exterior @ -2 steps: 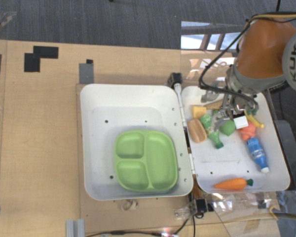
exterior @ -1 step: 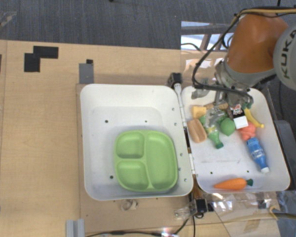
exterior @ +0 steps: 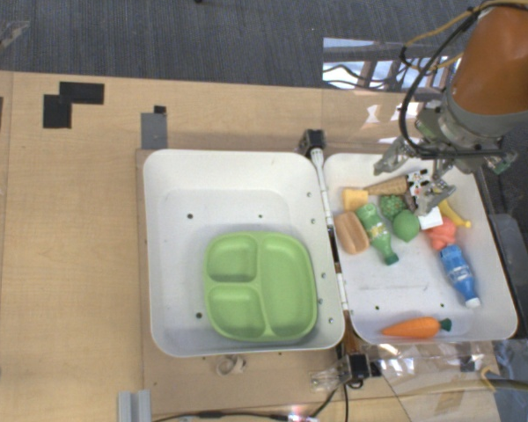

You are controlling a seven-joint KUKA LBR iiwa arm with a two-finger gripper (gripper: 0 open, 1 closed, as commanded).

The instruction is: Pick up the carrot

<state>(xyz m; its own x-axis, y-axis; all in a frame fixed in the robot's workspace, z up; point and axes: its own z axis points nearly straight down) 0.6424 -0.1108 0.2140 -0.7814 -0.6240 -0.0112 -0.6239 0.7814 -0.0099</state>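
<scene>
There are two shallow white plastic bins side by side on the wooden bench. The left bin has one thing in it: a light green plastic plate with three sections. It sits toward the near side of that bin.

The right bin holds a bunch of small toys. There is one orange toy carrot with a green top. It lies flat on its side near the front edge of the right bin, all by itself, well apart from the other toys. Its green end points right.

Farther back there is a crowd of toys close together. One tan hot dog bun toy lies nearest the wall between the bins. Just right of it is one green bottle toy. There is one round green ball-shaped toy, and one bumpy green toy behind it. One tan cone-shaped toy lies at the far end of the crowd. One blue bottle with a white cap lies on the right side, with one small orange-red toy just behind it and one yellow piece next to that.

The grey arm with the orange band comes in from the right. Its gripper hangs over the far crowd of toys, far from the carrot. I cannot tell how it is set or if it touches any toy.
</scene>
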